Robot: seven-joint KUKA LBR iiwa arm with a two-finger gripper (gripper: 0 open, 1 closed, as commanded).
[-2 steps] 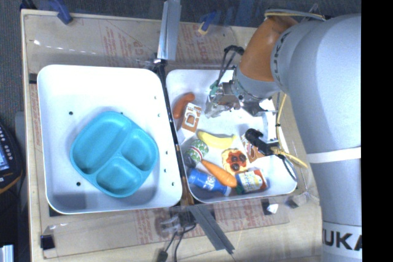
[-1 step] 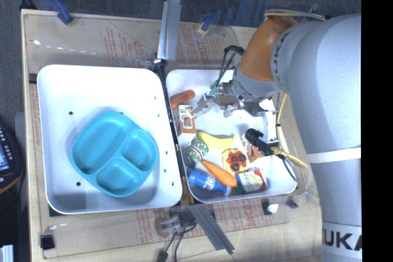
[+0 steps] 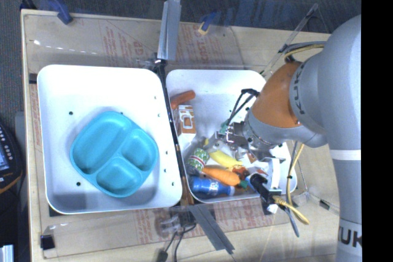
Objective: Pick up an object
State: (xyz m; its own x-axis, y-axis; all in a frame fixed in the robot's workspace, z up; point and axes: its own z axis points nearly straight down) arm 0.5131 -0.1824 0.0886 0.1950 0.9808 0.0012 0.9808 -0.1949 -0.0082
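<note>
The right bin [image 3: 212, 84] holds a pile of small objects along its near side: an orange carrot [image 3: 222, 175], a yellow banana-like piece [image 3: 225, 159], a blue can [image 3: 209, 187], a green round item [image 3: 198, 161], a printed packet [image 3: 186, 119] and a brown sausage [image 3: 183, 97]. My gripper [image 3: 233, 139] is down in this bin, just above the yellow piece and the carrot. The wrist and cabling cover its fingers. I see nothing clearly held.
The left bin [image 3: 55, 86] contains a light blue divided plate [image 3: 115, 153]. A metal divider [image 3: 167, 27] stands between the bins at the back. The arm's grey body [image 3: 334, 89] and orange band [image 3: 276, 98] overhang the right bin's right side.
</note>
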